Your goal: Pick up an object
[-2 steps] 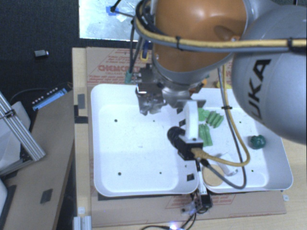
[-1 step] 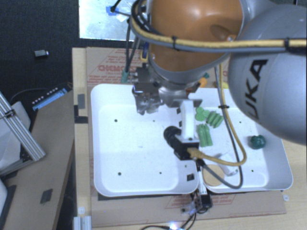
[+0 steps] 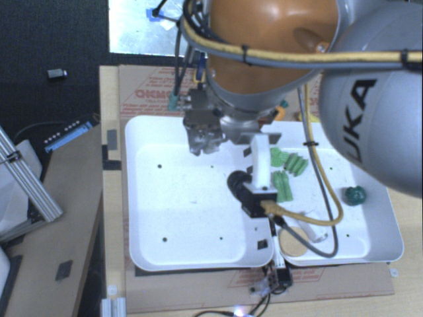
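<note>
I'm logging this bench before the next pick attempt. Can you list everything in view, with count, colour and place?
left bin: one, white, left part of the bench
right bin: one, white, right beside the left bin
ridged pieces: at least three, light green, right bin, towards its far side
round thing: one, dark green, right bin, near its right wall
disc: one, tan, right bin, near left corner, partly hidden
cardboard sheet: one, brown with red print, under both bins
arm: one, grey with an orange band, reaching in from the right
gripper: one, grey, over the left bin's far right part
</note>
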Tool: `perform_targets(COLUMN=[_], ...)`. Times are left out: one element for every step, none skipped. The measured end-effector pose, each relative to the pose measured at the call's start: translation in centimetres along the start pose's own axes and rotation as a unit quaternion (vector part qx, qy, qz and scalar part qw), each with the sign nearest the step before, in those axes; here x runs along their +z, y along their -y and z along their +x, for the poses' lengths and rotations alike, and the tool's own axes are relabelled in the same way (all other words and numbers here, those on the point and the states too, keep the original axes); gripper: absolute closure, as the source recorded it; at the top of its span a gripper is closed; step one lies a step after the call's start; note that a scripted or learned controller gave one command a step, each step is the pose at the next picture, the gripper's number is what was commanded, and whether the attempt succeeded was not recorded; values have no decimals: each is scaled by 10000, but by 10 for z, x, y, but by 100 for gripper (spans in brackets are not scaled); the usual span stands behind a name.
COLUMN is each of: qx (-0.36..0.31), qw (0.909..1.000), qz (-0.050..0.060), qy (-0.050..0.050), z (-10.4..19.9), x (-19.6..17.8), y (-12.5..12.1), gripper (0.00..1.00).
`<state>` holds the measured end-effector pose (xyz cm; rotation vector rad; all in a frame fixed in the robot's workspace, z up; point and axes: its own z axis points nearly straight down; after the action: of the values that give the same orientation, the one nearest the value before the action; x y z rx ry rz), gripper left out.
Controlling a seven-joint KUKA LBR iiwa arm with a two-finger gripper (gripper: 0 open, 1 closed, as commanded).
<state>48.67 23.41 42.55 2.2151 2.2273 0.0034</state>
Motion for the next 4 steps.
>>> perform_targets(qx=[-1, -1, 1, 1], qw=[10000, 10000, 10000, 10000], qz=[-1, -1, 2, -1], qy=[2, 3, 5, 4], z=[0, 0, 0, 0], x=[-3, -9, -9, -12], y=[0, 0, 0, 0], gripper=[100, 100, 100, 100])
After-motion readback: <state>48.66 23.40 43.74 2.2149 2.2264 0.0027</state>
